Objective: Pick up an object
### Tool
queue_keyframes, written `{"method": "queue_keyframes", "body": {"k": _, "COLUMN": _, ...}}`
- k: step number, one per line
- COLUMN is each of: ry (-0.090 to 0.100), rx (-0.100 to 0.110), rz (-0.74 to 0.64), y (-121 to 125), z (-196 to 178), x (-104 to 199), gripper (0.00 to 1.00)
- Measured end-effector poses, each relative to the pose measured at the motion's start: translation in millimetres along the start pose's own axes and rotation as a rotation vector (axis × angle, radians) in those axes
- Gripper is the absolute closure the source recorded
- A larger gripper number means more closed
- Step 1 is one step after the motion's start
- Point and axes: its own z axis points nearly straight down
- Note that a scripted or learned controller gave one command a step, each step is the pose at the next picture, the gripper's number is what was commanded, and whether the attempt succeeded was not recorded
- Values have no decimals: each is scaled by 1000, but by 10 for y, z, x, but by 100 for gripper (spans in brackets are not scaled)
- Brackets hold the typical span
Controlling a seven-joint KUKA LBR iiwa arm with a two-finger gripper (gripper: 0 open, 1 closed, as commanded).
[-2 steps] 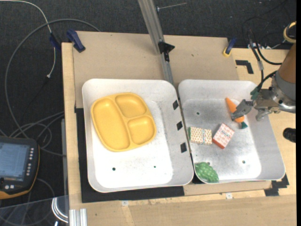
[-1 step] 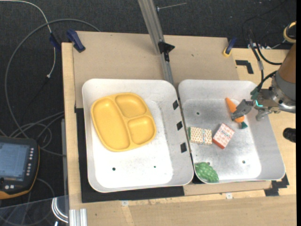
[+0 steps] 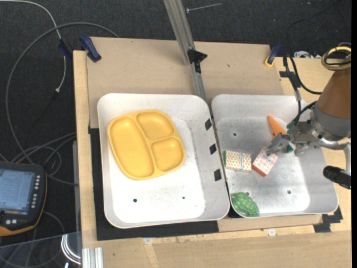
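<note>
Gripper (image 3: 280, 144) hovering in right bin (image 3: 312, 200), fingers slightly spread, touching red-white box (image 3: 264, 163) at its 2 o'clock; orange carrot (image 3: 275, 125) at 12.

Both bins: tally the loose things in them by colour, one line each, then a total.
Yellow: 1, the divided tray in the left bin
Orange: 1, the carrot-like piece in the right bin
Green: 1, the leafy piece
Patterned pale: 1, the block
Red and white: 1, the small box by the hand
Total: 5
</note>
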Motion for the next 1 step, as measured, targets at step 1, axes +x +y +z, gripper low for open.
{"method": "queue_keyframes", "body": {"k": 1, "ry": -1, "rx": -9, "rz": 1, "y": 16, "z": 500, "x": 2, "gripper": 0}}
